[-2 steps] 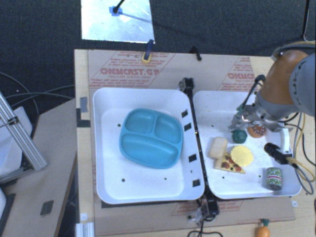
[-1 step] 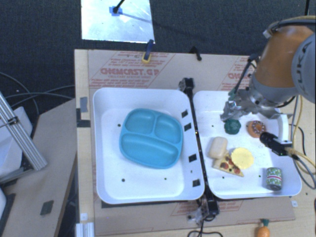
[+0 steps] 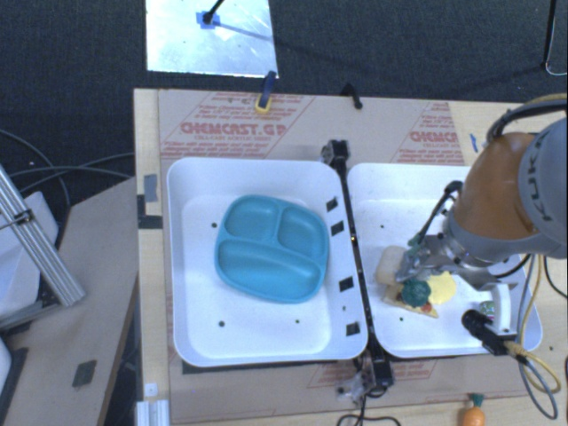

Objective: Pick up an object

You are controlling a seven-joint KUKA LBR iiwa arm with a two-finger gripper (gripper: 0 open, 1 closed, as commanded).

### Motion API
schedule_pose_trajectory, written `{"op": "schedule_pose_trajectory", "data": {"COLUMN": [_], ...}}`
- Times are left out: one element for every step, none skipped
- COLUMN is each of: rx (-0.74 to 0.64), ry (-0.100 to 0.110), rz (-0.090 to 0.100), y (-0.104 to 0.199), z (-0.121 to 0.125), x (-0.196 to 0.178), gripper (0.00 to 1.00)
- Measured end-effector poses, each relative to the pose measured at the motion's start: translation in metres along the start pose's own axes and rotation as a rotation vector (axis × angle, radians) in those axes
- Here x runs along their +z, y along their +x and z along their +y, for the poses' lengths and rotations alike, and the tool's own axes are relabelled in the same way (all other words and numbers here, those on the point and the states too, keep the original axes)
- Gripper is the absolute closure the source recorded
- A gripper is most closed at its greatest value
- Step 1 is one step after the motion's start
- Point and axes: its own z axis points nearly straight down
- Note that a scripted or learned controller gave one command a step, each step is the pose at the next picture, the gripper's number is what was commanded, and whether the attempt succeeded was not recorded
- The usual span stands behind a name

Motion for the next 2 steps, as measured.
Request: {"op": "schedule_pose_trajectory", "data": {"rx": [-0.012, -0.008], "ry": [-0.018, -0.017], "rz": [0.000, -0.002], "y": [0.0507, 0.0475], "z": [-0.0217, -0.0206], "x": [-0.0818, -0.0887], "gripper": [1.00, 1.00]}}
